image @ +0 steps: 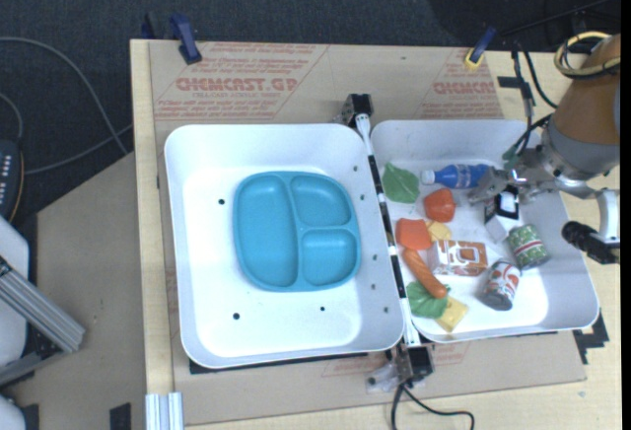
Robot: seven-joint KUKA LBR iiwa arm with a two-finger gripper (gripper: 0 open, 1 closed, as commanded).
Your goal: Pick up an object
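You cannot tell how the gripper (505,193) fingers stand above the right bin (572,305). You see two cans (500,285), one blue bottle (455,176); the left bin (197,221) holds one blue tray (294,229).

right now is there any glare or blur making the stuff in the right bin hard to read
Camera view: even, soft light; the white right bin is bright but not blown out. Small items like the blue bottle and the can are slightly soft, labels unreadable. The gripper sits among dark clutter, fine detail lost.
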